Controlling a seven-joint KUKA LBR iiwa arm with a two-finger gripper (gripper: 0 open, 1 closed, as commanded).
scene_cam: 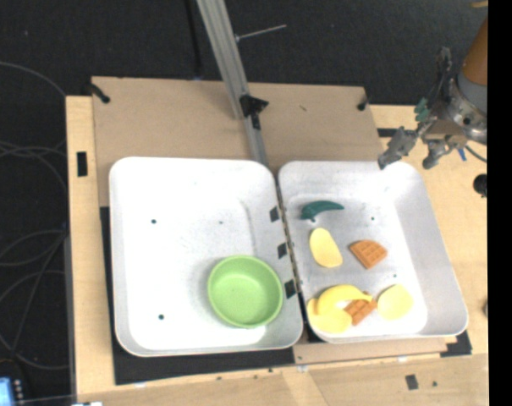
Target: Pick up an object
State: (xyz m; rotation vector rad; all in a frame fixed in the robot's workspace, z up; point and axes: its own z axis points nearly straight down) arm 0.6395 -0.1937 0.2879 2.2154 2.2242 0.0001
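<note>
Green bowl (pixel 245 290) in left bin (pixel 154 193) | gripper (pixel 416 146) above right bin (pixel 425 218) corner

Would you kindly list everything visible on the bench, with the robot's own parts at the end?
Bins: two, white, side by side.
Bowl: one, green, left bin's near right corner.
Teal piece: one, right bin, near the divider.
Yellow pieces: three, right bin; two along its near edge.
Orange pieces: two, right bin; one rests on a yellow piece.
Metal pole: one, grey, behind the bins.
Gripper: one, grey, above the right bin's far right corner.
</note>
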